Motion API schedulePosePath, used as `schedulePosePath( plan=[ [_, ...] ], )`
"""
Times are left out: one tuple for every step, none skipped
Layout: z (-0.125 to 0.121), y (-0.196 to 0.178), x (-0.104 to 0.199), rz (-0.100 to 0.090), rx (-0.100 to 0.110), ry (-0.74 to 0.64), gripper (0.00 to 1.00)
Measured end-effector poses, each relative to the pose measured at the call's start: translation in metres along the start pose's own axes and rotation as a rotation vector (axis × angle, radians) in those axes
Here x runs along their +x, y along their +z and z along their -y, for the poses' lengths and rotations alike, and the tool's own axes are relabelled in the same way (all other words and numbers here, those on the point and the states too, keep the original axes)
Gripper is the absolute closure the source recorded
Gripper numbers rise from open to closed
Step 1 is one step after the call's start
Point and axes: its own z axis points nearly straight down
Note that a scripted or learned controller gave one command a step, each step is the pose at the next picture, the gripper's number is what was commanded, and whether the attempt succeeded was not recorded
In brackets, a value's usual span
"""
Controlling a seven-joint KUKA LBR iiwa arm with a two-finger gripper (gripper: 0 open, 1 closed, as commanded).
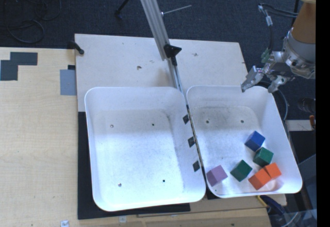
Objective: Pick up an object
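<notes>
- The gripper [262, 81] is seen above the far right corner of the right bin [227, 98], just outside its rim.
- Its two fingers are spread apart, and nothing is held between them.
- The fingers are pointed down and towards the bin's far edge, with one fingertip [247, 85] at the rim and the other nearer the corner.
- The wrist is tilted, and the grey arm with its orange band [305, 19] is raised up and away towards the bench's right side.
- Cables [268, 14] are looped beside the wrist.
- The task's objects are gathered in the near right corner of the right bin, well apart from the gripper.
- A blue cube [254, 141] lies farthest from the near edge, with a dark green cube [263, 156] just beside it.
- An orange block [265, 175] rests against the near right wall.
- A second green cube [241, 170] and a purple cube [217, 174] are placed along the near edge, towards the divider.
- The left bin [98, 117] stands beside the right one, their walls touching.
</notes>
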Motion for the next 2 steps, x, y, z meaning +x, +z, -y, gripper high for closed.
schedulePosePath(
  plan=[
    [0.076,0.151,-0.021,-0.003,0.009,0.006,0.0],
    [0.095,0.171,-0.042,0.01,-0.024,0.001,0.0]
  ],
)
